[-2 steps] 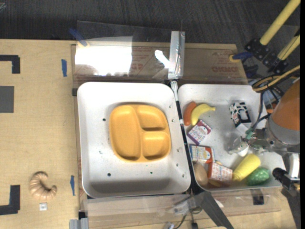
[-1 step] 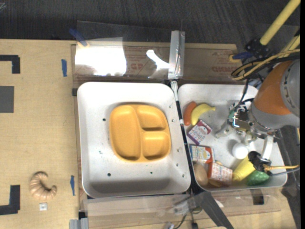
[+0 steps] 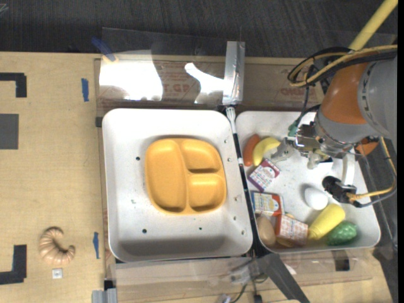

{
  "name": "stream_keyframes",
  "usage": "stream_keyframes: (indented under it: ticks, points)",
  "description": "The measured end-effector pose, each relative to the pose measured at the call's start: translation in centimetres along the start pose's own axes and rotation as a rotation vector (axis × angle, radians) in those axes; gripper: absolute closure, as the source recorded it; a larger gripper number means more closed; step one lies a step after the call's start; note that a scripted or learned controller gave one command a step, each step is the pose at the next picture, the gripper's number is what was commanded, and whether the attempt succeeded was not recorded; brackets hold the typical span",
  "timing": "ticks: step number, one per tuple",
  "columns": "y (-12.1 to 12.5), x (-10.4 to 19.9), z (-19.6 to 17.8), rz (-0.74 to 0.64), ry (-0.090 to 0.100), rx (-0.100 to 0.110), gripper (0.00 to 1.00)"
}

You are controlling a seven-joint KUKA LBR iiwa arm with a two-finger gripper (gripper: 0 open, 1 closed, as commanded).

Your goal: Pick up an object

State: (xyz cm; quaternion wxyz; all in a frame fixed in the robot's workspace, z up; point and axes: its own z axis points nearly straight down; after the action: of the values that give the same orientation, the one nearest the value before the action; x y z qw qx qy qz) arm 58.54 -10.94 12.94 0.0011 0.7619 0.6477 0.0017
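Note:
The right bin holds several small things. A yellow banana-like piece leans on a red-orange piece at its far left. Below them lie a purple-and-white packet, a red-and-white packet and another carton. A white egg rests near the middle, with a yellow piece and a green piece at the near right. My gripper hangs over the bin's far middle, just right of the banana and above the egg. I see nothing held in it.
The left bin carries a yellow divided plate. A tan egg-like thing lies at the right bin's near left corner. A tan curled toy lies on the bench at the left. A metal bracket stands behind the bins.

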Motion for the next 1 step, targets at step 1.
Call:
stream_keyframes:
  ticks: [1]
  points:
    - [6.11,2.25,3.39,-0.111,-0.004,-0.002,0.00]
